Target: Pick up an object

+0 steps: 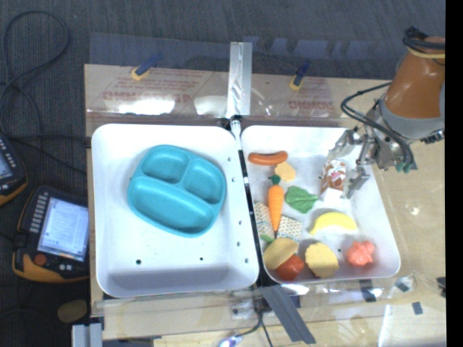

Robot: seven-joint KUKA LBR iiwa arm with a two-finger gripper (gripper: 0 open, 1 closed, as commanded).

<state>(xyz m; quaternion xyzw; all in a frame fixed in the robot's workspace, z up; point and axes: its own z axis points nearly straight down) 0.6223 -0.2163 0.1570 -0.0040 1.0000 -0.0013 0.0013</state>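
The right bin (382,215) holds several toy foods. Among them are a sausage (268,157), a carrot (275,201), a green leaf (300,198), a yellow wedge (333,222), a pink piece (361,252) and a small red-and-white piece (333,174). My gripper (346,166) hangs over the bin's upper right part, fingers spread open. The red-and-white piece lies just by the fingertips, and I cannot tell whether they touch it. Nothing is clamped.
A blue divided plate (177,188) lies in the left bin (116,266). More toy foods crowd the right bin's front: a waffle piece (288,227), a brown and red piece (283,257) and a yellow lump (321,259). The arm (416,85) enters from the upper right.
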